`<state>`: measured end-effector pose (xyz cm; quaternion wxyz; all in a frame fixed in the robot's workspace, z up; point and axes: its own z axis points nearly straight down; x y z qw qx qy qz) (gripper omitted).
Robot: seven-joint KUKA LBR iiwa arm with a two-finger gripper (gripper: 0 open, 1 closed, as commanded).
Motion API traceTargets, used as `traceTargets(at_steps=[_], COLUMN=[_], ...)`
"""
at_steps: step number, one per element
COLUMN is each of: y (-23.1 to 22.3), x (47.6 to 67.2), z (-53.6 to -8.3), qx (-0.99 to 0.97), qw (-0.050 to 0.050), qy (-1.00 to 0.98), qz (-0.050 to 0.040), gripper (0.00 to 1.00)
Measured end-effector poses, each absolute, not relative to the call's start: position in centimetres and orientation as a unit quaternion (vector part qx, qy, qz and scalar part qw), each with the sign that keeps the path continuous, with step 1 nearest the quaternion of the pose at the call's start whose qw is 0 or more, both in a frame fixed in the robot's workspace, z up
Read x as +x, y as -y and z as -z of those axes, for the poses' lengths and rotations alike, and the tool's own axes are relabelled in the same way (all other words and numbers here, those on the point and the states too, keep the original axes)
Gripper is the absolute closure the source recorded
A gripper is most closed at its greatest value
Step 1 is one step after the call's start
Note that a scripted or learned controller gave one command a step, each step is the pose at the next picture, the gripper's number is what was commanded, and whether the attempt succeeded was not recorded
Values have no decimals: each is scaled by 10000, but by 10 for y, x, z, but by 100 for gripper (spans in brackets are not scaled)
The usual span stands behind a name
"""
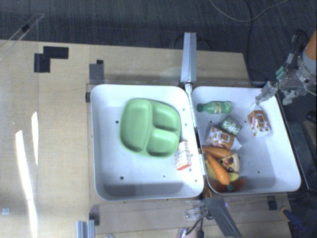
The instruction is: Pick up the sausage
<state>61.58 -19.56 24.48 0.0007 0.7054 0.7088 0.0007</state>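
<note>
Right bin [290, 157]: right half lies open floor, passable from above. Left edge is crowded: bottle [214, 107], can [231, 126], 2 packets [220, 138] [259, 122], carrot [219, 170] and other food packed close together. Left bin [99, 148]: green tray [150, 127] fills the middle; carton [184, 156] sits against its right wall.

The grey arm with its orange band [308, 58] is cut off by the right edge; only its wrist end is in frame. The two-finger gripper [274, 94] is small and blurred, so its finger state cannot be read. In the right white bin's [277, 152] near-left corner, the piled orange, yellow and red food items [224, 170] overlap; a sausage cannot be singled out. Labels on the small packets [259, 122] are illegible.
</note>
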Motion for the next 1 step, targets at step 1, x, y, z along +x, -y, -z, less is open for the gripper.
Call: traceTargets(at_steps=[1], y=[199], x=[620], z=[-212], qx=[7716], qw=[6], qy=[-6361], qz=[-6], gripper=[0])
